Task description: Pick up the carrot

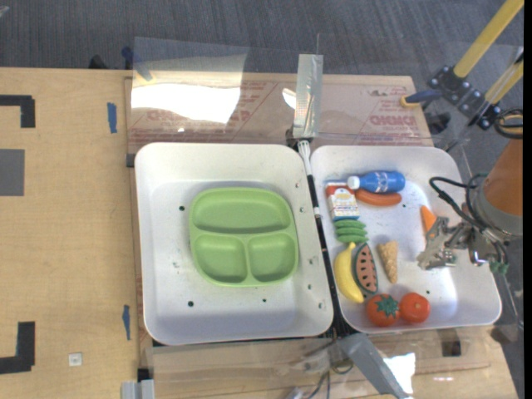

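Orange carrot (427,218), lying in the right bin (478,306) just above and left of the hand (438,252), whose finger state cannot be told; risk: closing low grabs bare floor, missing the slim, slanted carrot.

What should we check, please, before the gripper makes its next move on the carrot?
1. Carrot in view in the right bin, near the far right side: ok.
2. Gripper close to the carrot, just nearer the camera: ok.
3. Carrot between the fingers: not ok, it lies beside them.
4. Finger opening: cannot tell.
5. Neighbours clear: ok, the cone and hot dog lie apart.
6. Black cable near the carrot: cannot tell whether it interferes.
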You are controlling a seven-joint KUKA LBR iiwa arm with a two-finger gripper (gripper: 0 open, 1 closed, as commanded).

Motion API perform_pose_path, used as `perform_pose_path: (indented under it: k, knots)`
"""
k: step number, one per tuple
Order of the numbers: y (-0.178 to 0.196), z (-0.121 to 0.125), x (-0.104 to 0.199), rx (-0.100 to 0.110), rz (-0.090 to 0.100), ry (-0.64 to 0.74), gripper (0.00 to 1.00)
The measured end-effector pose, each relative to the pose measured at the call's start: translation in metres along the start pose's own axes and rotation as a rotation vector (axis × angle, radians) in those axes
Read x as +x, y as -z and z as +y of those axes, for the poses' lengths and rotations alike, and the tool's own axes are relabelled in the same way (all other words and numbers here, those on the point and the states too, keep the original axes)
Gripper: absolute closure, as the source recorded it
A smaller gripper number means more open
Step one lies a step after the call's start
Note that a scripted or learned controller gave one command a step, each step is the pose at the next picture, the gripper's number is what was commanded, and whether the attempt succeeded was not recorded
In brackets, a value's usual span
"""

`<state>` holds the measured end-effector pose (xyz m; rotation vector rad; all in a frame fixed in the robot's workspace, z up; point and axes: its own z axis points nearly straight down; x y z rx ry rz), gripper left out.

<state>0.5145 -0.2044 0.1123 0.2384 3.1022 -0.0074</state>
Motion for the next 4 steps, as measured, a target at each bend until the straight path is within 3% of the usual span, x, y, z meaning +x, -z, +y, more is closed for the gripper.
perform_pose_path:
  k: [1,2,3,4]
  knots:
    - [-0.024,0.018,-0.053,0.002,0.017,-0.347,0.0]
    - [-0.012,0.019,-0.056,0.003,0.008,-0.345,1.0]
    - [0.062,0.082,-0.057,-0.002,0.018,-0.192,1.0]
    - [-0.019,0.021,-0.041,-0.002,0.023,-0.078,1.0]
